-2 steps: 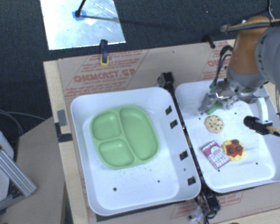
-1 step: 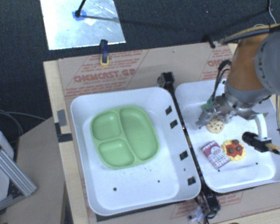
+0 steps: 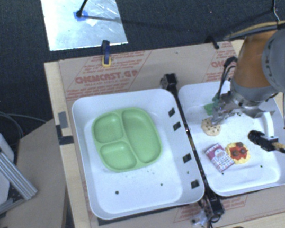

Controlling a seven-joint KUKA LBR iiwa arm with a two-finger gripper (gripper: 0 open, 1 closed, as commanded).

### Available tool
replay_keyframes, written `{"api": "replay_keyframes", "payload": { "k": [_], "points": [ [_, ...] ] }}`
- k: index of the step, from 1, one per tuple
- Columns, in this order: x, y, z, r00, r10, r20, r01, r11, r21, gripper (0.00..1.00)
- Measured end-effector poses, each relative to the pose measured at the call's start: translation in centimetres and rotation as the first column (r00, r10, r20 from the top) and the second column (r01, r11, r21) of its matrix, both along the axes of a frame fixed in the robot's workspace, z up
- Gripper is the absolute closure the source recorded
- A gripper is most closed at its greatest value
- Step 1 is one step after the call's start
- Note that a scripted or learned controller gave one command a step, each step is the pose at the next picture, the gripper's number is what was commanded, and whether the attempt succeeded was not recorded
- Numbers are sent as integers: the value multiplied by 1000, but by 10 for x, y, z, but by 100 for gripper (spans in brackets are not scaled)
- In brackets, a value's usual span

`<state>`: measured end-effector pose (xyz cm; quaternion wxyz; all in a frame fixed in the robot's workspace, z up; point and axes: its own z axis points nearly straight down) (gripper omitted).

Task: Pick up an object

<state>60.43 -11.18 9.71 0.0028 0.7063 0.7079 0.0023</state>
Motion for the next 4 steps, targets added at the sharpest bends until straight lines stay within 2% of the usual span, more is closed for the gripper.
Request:
{"api": "replay_keyframes", "payload": {
  "k": [1, 2, 3, 4],
  "points": [
    [-1, 0, -1, 1000, 1, -2, -1, 1000, 1, 0],
    [48, -1, -12, 1000, 3, -1, -3, 1000, 0, 0],
    [47, -1, -1, 1000, 4, -1, -4, 1000, 0, 100],
    [47, -2, -1, 1000, 5, -2, -5, 1000, -1, 0]
  ]
}}
